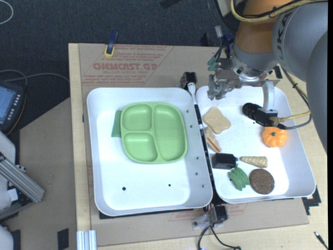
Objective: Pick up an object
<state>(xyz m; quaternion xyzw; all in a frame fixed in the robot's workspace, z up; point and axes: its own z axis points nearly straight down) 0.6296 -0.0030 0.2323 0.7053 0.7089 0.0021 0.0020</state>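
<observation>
My gripper hangs over the far left corner of the right bin, open with nothing between its fingers. Just in front of it lies a tan slice of toast, apart from the gripper. An orange pumpkin sits to the right of the toast. Toward the near side of the bin lie a small black block, a pale cone, a green leafy piece and a round brown cookie. A thin reddish strip lies along the bin's left wall.
The left bin holds a green divided plate in its far half. The arm's grey and orange body looms over the right bin's far edge. Cardboard lies under both bins.
</observation>
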